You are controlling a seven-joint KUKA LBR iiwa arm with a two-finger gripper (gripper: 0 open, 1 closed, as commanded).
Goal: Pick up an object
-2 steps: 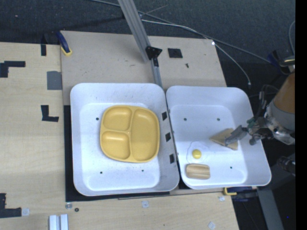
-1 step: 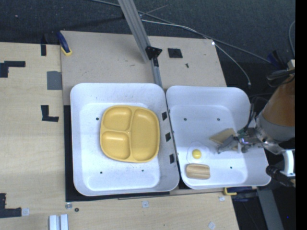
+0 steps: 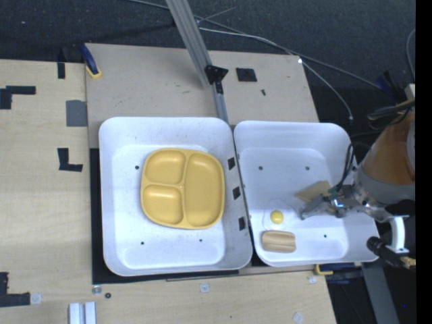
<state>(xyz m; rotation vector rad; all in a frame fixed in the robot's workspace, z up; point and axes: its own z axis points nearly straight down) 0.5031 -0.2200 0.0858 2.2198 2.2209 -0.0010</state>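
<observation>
In the right bin (image 3: 290,137), a small round yellow object (image 3: 277,216) lies near the front left. A tan, loaf-shaped object (image 3: 278,241) rests just in front of it by the front wall. My gripper (image 3: 312,206) reaches in low from the right and points left, a short way right of the yellow object and apart from it. A tan-brown shape (image 3: 313,192) sits right at the gripper's tip; what it is cannot be made out. Above the gripper, the orange band (image 3: 395,157) of the arm stands at the bin's right edge.
The left bin (image 3: 121,248) holds a yellow divided plate (image 3: 183,187) near its middle. A grey pole (image 3: 196,39) slants down from the top to the gap between the bins. Cables run across the dark floor at the back right.
</observation>
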